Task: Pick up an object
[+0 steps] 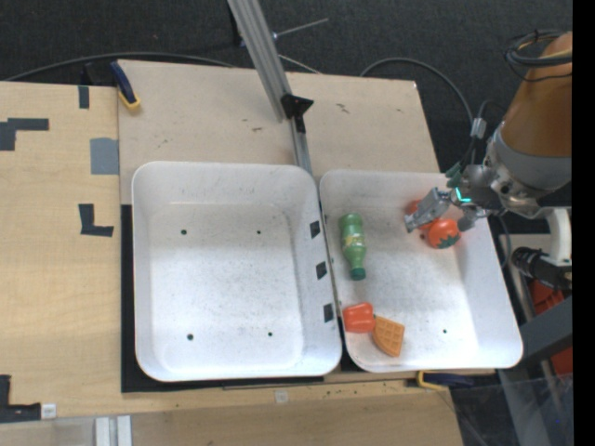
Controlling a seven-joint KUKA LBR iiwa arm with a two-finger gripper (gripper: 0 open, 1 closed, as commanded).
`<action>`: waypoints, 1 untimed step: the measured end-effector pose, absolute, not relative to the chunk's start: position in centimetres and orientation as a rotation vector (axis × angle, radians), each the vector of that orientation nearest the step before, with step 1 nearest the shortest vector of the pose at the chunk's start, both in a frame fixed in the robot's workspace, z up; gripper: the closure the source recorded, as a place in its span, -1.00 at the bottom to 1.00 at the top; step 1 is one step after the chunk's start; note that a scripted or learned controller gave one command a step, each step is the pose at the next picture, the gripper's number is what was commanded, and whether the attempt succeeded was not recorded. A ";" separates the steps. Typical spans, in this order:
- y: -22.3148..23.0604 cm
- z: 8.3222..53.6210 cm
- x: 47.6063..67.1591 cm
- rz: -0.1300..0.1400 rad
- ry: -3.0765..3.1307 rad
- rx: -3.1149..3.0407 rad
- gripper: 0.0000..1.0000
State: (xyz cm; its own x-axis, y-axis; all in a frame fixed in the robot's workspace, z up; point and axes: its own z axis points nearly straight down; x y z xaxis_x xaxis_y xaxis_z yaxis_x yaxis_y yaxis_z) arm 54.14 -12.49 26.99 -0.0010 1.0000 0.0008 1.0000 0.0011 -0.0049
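Observation:
My gripper (429, 210) hangs low over the upper right part of the right bin (483, 337). Just beneath and to its right is a red-orange round toy (443, 234) with a bit of green on it, touching or almost touching the gripper. A small red patch (411, 218) shows at the gripper's left side; I cannot tell what it belongs to. A green bottle (352, 244) lies in the same bin near its left wall. An orange-red block (359, 319) and a tan waffle-like piece (389, 335) rest near the bin's front left corner.
The left bin (223, 189) stands beside the right one, sharing a raised rim. A slanted metal pole (265, 49) rises from the back of the bench between the bins. Cables and grey hardware sit beyond the right bin's right edge.

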 end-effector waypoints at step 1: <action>-12.5 27.2 54.2 0.001 -2.223 -2.218 -1.00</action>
State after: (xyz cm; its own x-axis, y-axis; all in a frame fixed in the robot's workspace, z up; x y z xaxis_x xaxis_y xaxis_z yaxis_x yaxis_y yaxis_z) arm 54.20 -12.49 27.19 -0.0022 1.0000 0.0000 1.0000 0.0022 -0.0011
